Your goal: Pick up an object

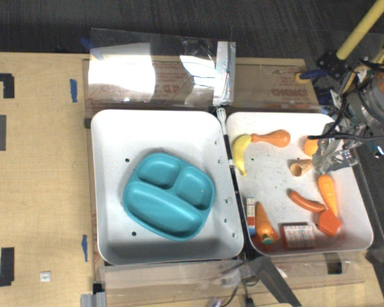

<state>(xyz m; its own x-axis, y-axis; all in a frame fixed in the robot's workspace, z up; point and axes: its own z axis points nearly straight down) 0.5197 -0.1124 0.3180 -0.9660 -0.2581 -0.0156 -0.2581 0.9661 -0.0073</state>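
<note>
two bins side by side: the left bin (102, 171) holds a tray (169, 194). the right bin (361, 235) holds a banana (241, 152) at its left wall, a carrot (328, 194) right, a can (297, 235) at front.

Arm (379, 101): a rounded grey and silver body at the right of the camera view, with a thin orange band at its top edge and a glint of light on the metal. Black cables (345, 85) loop loosely over it and run to the head. Gripper (328, 159): small pale grey metal piece of angular shape, with a dark thin bar across its upper part; finer detail too blurred to tell.
</note>
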